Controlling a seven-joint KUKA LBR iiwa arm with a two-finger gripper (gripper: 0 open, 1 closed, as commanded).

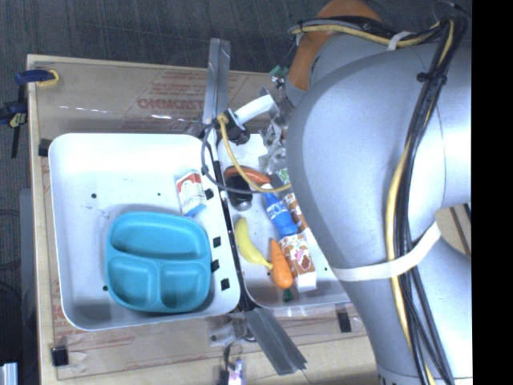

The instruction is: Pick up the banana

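The arm point(369, 175) is closest to my camera. Its grey bulk covers the right side of the right bin point(264, 295), and the orange band point(341, 10) shows at the top of the view. The wrist end reaches down over the far part of that bin, and from here I cannot tell whether the jaws are open or closed. Nothing I can see is held between them.

At the lower edge of the view, the left bin point(72, 215) holds a blue compartment tray point(160, 263) lying flat in its nearer half. In the right bin, an orange carrot point(280, 267) lies near the nearer wall, with a brown and white carton point(301, 257) just beside it against the arm.

The banana point(248, 245) lies flat on the right bin's floor, close to the wall shared with the left bin. Its nearer end is just beside the carrot. It lies free, apart from the wrist.

Farther back, a blue bottle point(280, 212) lies on its side beyond the carton. A small red and white carton point(189, 192) sits in the left bin against the shared wall.

Beyond both bins the brown surface point(120, 95) runs to its far edge, where a blue clamp point(32, 77) sits at the left corner.
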